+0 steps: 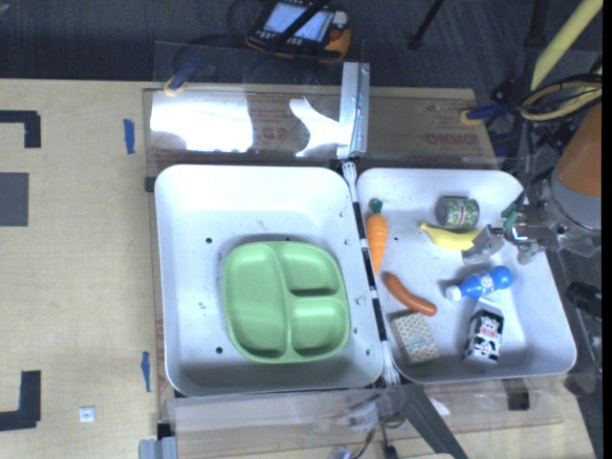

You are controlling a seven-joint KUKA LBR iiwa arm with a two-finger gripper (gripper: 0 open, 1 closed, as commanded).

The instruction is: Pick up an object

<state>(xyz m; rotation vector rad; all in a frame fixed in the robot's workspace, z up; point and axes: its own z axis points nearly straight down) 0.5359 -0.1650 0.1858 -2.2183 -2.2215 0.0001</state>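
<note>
1. Currently my gripper (492, 240) sits at the right side of the right bin (559, 347), low over its upper-right part. The metal tip lies just right of the banana (448, 236) and above the blue bottle (483, 282).
2. Fingers: I cannot tell whether they are spread or pressed together; the tip is small and blurred from this angle. Nothing visibly sits between them.
3. Candidates, all in the right bin: a carrot (377, 235) against the left wall, a sausage-like orange piece (409, 294) below it, a speckled sponge-like block (414, 337) at the lower left, a small round can (458, 211) near the top, the banana just under the can, the blue bottle mid-right, and a black-and-white carton (486, 336) at the lower right.
4. Left bin (182, 256) carries a green divided tray (283, 299); I am nowhere near it.
5. Progress, my judgement: early. Every object appears to rest on the bin floor, none lifted. Approach looks roughly done; the grasp itself and the lift are both left.
6. Likeliest target: banana or blue bottle, being closest to my tip. Which one, I cannot say.
7. Risk: banana, can and bottle sit near each other, so a descent may nudge a neighbour.
</note>
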